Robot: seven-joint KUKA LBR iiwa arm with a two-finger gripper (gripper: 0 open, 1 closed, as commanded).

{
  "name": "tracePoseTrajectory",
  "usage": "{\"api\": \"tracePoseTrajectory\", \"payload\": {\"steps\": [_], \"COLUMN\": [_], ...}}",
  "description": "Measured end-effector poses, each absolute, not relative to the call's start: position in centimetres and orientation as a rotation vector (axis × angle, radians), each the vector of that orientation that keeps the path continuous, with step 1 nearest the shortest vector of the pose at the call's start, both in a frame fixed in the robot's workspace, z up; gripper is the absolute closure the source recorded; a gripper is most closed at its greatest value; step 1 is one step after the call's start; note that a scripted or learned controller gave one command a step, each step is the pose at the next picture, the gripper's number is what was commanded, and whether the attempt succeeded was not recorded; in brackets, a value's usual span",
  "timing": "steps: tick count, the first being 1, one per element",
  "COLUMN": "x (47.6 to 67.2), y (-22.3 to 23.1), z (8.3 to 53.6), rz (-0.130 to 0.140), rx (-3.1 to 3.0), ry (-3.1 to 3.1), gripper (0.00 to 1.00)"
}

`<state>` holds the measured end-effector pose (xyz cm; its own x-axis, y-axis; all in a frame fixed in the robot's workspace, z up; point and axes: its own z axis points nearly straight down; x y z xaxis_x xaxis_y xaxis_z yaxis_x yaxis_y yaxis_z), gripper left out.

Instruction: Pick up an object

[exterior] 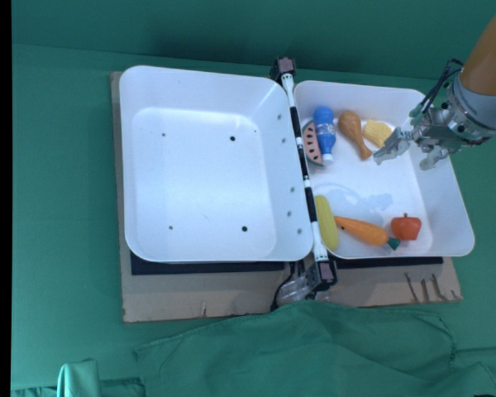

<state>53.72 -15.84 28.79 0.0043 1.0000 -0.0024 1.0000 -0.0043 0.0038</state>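
In the right bin (446, 213) lie several toy foods. At its back are a blue bottle (325, 131), a watermelon slice (312, 145), a brown drumstick (355, 133) and a yellow wedge (378, 131). Along its front lie a yellow corn cob (326, 222), an orange carrot (362, 231) and a red pepper (406, 227). My gripper (407, 157) hangs over the bin's back right part, just right of the yellow wedge. Its fingers (386, 152) stand open with nothing between them.
The left bin (149, 222) sits beside the right one, with a black-and-white divider bar (302, 160) between them. Both rest on a cardboard sheet (198, 304) over green cloth. A folded green cloth (314, 354) lies in front.
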Motion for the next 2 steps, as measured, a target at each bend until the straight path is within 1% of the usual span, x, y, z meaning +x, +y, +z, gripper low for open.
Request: {"api": "tracePoseTrajectory", "payload": {"steps": [1, 2], "x": [53.7, 54.2], "y": [-15.8, -16.3], "z": [28.8, 24.6], "rz": [0.002, -0.004], "rx": [2.223, 2.227], "ry": [2.214, 2.216], "gripper": [0.0, 0.0]}}
